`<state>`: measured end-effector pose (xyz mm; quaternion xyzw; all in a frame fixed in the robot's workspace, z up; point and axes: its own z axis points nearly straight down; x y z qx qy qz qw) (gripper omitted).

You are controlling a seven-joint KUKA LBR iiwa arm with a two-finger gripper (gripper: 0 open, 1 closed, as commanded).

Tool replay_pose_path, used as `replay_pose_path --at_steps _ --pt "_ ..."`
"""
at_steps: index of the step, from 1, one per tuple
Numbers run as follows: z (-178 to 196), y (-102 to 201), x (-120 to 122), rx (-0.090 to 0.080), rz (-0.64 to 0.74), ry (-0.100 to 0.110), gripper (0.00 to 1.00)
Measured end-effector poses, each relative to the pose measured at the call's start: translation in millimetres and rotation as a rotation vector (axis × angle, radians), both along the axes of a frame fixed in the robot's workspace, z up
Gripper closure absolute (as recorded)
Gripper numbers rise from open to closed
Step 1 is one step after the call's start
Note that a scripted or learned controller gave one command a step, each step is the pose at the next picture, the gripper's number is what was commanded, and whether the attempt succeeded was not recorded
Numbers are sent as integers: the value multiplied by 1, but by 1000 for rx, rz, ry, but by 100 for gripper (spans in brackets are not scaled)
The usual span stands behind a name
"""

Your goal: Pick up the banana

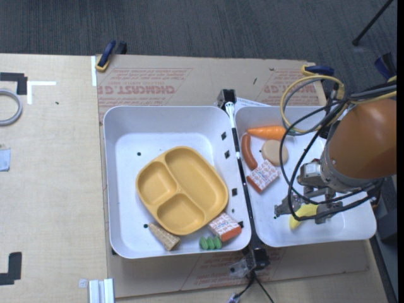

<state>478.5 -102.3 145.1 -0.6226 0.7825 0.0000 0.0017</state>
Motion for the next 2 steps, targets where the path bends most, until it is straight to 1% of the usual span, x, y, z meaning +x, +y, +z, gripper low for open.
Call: replay_pose_path --at_steps 1,2 --pt "-53 -11 -1 0 259 2 0" --pt "-53 -39 -1 -1 585 1 0"
